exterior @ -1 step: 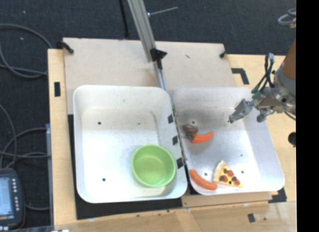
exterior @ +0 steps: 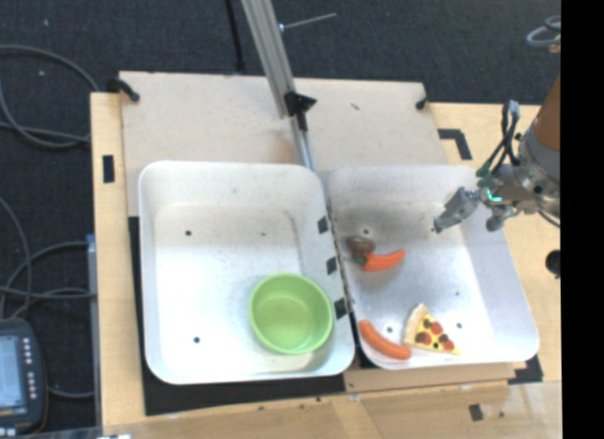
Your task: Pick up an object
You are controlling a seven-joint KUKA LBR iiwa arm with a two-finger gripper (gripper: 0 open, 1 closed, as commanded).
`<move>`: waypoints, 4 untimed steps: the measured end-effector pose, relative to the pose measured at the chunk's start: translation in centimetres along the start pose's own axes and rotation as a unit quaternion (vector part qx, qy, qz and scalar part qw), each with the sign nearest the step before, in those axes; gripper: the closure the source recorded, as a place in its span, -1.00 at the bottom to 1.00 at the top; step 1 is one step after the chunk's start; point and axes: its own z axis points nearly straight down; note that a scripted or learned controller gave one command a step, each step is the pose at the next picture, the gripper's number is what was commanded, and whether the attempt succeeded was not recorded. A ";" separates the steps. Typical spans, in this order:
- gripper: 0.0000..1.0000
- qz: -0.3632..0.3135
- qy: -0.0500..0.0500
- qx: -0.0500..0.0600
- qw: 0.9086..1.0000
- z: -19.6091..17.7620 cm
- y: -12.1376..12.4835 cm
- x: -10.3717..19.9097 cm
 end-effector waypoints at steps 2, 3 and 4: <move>-1.00 0.002 -0.001 0.003 1.000 11.1 -0.4 0.2; -1.00 0.002 -0.001 0.003 1.000 15.5 -0.1 -0.5; 1.00 0.005 -0.001 -0.001 1.000 14.2 0.1 -0.5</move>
